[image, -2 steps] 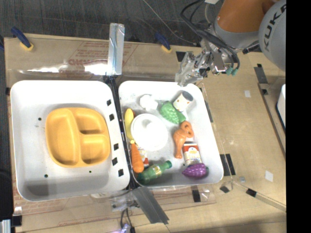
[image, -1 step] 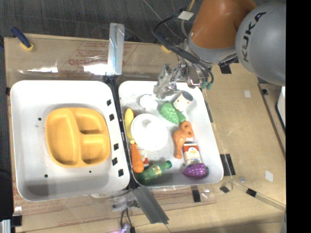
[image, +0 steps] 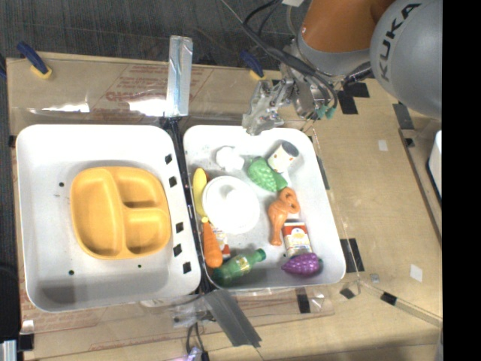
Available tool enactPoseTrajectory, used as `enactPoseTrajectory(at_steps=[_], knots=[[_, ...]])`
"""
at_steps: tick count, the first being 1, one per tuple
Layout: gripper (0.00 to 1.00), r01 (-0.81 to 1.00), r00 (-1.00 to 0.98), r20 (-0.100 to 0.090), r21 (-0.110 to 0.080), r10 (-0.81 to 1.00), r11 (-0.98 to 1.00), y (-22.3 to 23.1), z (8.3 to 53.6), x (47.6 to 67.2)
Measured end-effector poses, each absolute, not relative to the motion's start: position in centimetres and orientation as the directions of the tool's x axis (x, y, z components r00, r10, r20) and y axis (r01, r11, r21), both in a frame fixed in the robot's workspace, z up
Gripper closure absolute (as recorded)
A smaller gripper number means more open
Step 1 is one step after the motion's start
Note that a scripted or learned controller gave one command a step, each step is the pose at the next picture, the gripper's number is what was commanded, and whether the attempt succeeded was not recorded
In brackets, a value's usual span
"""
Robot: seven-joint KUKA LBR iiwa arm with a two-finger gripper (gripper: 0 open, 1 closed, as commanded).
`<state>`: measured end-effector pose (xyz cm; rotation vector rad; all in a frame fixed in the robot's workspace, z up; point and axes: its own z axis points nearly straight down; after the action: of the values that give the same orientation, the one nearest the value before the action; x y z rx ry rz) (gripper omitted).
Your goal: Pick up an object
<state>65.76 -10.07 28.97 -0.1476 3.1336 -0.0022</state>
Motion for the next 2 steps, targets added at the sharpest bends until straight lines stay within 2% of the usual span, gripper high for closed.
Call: enactPoseTrajectory(at_steps=[1,2], knots=[[1.00,-0.180,-0.984,-0.004,-0.002,-0.180,0.984,-11.6,29.6,65.8],[1.00,-0.352,-0.936,0.000,0.000,-0.352,0.936,-11.6,27.4,65.8]])
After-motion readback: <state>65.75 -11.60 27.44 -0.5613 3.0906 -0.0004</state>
